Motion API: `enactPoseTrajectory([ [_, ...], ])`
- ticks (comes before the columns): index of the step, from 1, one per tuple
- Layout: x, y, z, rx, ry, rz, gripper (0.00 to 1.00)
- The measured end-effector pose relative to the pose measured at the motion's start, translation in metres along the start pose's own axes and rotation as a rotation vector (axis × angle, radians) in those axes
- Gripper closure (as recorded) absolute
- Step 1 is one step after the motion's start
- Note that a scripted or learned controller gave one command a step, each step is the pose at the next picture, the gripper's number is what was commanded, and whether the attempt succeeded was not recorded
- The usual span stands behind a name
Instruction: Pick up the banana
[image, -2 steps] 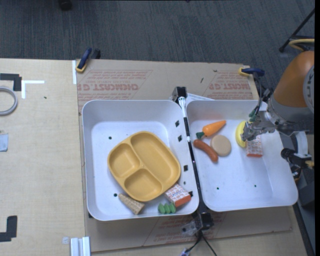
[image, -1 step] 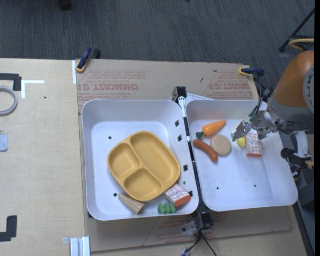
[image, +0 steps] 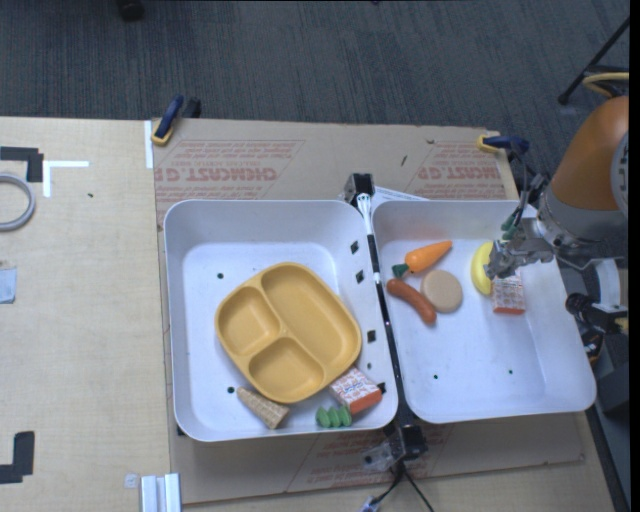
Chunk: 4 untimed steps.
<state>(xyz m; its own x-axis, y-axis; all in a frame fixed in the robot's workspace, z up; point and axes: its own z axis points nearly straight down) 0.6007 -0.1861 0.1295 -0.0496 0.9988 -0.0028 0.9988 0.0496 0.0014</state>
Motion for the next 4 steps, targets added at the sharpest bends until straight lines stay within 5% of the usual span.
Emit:
enactPoseTrajectory([
  [1, 0.0, 0.0, 0.0, 0.0, 0.0, 0.0, 0.0],
  [2, 0.038, 0.023, 0.034, -0.003, 0.002, -0.346, 0.0],
  [3, 0.038, 0.023, 0.023, -0.005, 0.001, -0.344, 1.0],
  [4, 0.069, 0.056, -0.077, -0.001, 0.001, -0.521, 1.0],
])
